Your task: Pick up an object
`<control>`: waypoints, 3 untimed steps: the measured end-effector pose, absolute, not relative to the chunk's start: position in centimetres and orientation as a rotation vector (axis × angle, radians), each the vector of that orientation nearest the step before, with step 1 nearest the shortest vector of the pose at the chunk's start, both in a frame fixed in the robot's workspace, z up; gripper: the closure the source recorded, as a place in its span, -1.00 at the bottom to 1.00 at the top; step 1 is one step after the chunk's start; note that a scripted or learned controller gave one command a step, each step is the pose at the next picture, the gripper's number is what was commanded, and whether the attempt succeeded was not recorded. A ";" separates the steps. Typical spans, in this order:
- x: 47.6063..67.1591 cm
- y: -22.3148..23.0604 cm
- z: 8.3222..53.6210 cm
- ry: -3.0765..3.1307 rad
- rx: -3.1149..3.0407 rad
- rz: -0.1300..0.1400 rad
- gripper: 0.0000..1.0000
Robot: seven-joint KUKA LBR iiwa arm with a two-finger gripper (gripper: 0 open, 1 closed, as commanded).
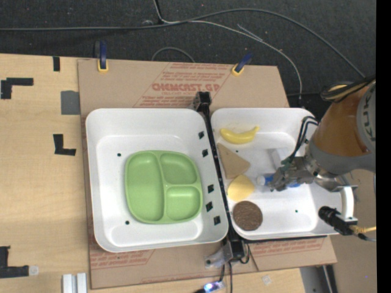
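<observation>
The right bin (278,224) holds the candidates. The banana (239,135) near its far wall looks light, smooth and curved; grasp across its middle. The brown disc (247,215) lies flat, offering little purchase. The gripper (282,179) is low mid-bin; its state cannot be determined.

The two bins sit side by side on a cardboard sheet (183,84) on the wooden bench (36,163). Two clamps, one at 11 o'clock (101,57) and one at 1 o'clock (242,63), hold the sheet. Black tape marks (61,144) lie at 9 o'clock. Cables (201,18) run across the dark floor (73,11) at 12 o'clock.
</observation>
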State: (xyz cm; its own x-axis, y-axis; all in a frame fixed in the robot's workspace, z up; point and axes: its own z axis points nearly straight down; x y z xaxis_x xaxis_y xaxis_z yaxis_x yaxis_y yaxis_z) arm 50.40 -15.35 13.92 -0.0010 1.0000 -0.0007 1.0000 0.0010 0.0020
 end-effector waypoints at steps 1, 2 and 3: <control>51.1 -16.2 19.2 2.220 2.218 0.002 1.00; 50.9 -16.2 25.5 2.219 2.216 0.004 1.00; 52.0 -10.7 24.3 2.229 2.215 0.000 1.00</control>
